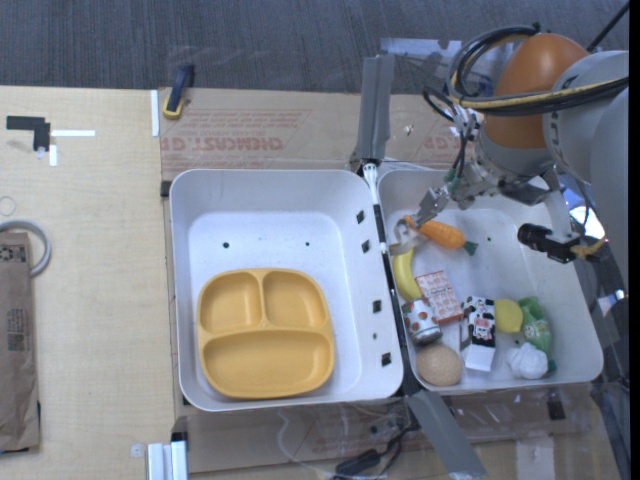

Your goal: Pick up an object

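Left bin (190, 268): yellow divided plate (266, 330) toward its near edge. Right bin (575, 298): carrot (441, 233) near far-left corner, banana (402, 273) along left wall, can (421, 321), bread roll (438, 365), milk carton (480, 332), lemon (509, 315). Gripper (437, 206) just above carrot; jaw state cannot be told.

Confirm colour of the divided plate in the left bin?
Yellow; the divided plate shows plainly in the camera view.

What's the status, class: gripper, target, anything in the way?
Gripper low in right bin, beside carrot. Nothing held. Banana and carton crowd close.
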Controlling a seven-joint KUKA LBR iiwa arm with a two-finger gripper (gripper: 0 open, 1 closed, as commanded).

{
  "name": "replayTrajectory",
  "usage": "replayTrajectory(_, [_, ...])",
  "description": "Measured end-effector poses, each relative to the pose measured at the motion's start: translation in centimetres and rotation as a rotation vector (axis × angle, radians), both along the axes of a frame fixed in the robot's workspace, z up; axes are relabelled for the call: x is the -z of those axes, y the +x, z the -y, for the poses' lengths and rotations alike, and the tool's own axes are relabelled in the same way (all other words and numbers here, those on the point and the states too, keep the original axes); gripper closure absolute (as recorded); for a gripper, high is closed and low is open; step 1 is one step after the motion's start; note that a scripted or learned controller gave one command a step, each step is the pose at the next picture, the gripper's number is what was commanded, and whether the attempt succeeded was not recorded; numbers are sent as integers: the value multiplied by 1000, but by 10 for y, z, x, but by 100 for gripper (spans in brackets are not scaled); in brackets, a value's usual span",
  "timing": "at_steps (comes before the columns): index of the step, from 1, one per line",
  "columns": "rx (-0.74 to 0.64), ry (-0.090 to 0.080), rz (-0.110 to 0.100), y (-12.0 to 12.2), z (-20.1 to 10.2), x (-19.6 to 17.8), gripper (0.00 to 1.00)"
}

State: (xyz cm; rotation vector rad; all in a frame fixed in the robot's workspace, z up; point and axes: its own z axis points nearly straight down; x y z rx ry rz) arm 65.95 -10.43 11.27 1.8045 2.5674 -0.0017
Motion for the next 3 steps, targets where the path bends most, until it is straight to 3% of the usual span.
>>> replayTrajectory(1, [-109, 2, -1, -48, 4, 21, 0])
replayTrajectory(2, [-105, 1, 1, -48, 5, 11, 100])
replayTrajectory(3, [-172, 2, -1, -47, -21, -79, 100])
